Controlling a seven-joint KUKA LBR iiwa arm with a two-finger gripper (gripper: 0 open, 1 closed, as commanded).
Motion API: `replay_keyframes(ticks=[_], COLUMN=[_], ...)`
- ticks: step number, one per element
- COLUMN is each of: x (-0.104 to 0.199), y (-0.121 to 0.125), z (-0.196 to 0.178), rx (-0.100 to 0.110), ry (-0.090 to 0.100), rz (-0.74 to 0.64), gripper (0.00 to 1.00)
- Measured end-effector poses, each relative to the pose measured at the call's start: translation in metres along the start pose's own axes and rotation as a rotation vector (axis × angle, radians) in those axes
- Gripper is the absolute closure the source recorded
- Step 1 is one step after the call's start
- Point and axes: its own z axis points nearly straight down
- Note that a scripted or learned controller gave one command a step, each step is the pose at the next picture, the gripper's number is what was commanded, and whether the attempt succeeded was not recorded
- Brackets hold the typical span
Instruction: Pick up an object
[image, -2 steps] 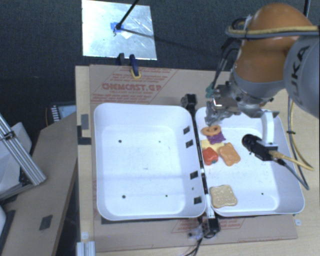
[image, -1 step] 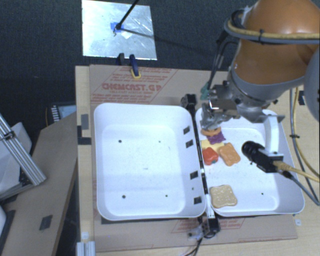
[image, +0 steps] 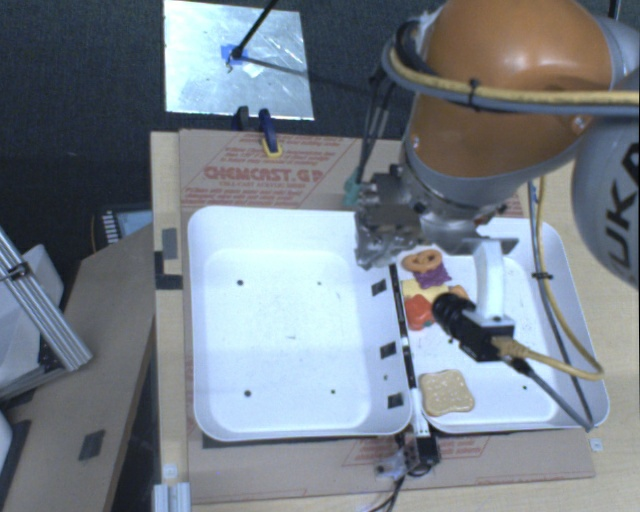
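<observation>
The objects lie in the right bin, close to the divider between the bins. A cookie-like piece sits at the far end, a purple piece just beside it, then an orange piece touching the divider side. A tan toast-shaped piece lies apart, near the bin's front edge, with open floor to its right. The left bin offers open floor. The tool hangs over the divider at the far end, near the cookie-like piece; its opening cannot be told. The arm leans in from the right above the right bin. Both bins rest on the bench.
</observation>
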Motion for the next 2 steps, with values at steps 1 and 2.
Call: replay_keyframes(ticks=[1,2], x=[-0.067,-0.013], y=[0.001,0.001], z=[-0.081,-0.115], rx=[-0.007,-0.002], ry=[-0.002,-0.001], rz=[0.015,0.002], gripper=[1.0,1.0])
